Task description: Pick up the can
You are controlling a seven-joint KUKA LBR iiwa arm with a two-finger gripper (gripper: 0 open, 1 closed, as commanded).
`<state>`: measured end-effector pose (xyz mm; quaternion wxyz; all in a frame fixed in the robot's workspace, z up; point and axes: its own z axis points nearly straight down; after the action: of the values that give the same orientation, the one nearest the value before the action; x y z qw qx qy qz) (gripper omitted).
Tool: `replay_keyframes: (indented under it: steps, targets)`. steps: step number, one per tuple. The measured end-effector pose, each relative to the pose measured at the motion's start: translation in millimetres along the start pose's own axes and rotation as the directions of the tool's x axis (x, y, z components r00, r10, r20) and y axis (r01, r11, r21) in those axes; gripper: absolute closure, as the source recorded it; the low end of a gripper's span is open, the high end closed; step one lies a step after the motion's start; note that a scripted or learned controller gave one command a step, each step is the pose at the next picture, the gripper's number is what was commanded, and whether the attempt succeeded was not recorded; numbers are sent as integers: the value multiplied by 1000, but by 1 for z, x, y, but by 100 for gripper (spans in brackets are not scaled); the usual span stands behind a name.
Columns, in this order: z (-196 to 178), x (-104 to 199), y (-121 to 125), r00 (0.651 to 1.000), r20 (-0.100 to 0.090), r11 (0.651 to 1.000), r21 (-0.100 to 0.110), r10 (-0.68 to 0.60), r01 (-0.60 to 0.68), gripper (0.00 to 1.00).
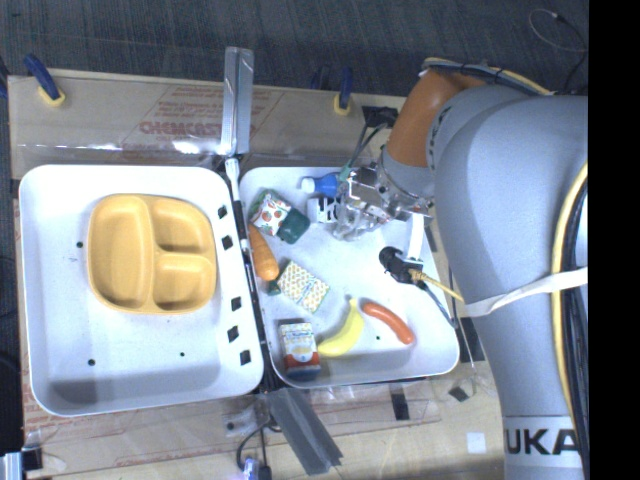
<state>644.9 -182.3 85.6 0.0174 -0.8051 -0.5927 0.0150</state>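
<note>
Single frame, camera view, read remotely.

The arm (500,228), in a smooth grey casing with an orange band, comes in from the right over the right bin (440,353). The hand (355,213) is a cluster of shiny metal low over the far half of that bin. I cannot tell from this angle whether it is clenched or released.

The can (298,348) lies in the near-left corner of the right bin, close to the near wall. It is short and stubby, with a pale yellow printed label and a red-orange band at its near end. It is well apart from the hand.

Other contents of the right bin:
- The banana (343,333) is curved, matte yellow, and just right of the can. I cannot tell whether they touch.
- The sausage (387,322) is glossy red-orange, rounded at both ends, and lies right of the banana.
- The flat packet (302,286) is roughly square with a speckled print, and lies between the carrot and the banana.
- The carrot (263,255) is orange and tapered, and lies along the left wall.
- The small carton (268,211) is tilted and printed in red, green and white. A dark green block (293,227) sits against it.
- A blue-and-white item (322,184) lies just left of the hand. Its shape is unclear.

The left bin (40,368) holds a yellow plate (150,250) of matte plastic with rounded corners, divided into compartments.

Both bins are shallow smooth white plastic with rounded corners. They sit on a pale brown counter (120,108) with faded red print.
</note>
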Motion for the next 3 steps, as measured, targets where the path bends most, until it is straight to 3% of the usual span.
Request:
replay_keyframes:
  steps: [1, 2, 3]
  targets:
    - [-2, 13, -1, 911, -3, 911, -9, 412, -412, 100]
    - [-105, 102, -50, 949, -19, 948, -40, 316, -316, 100]
    - [-74, 63, -75, 654, -32, 653, -21, 756, -757, 100]
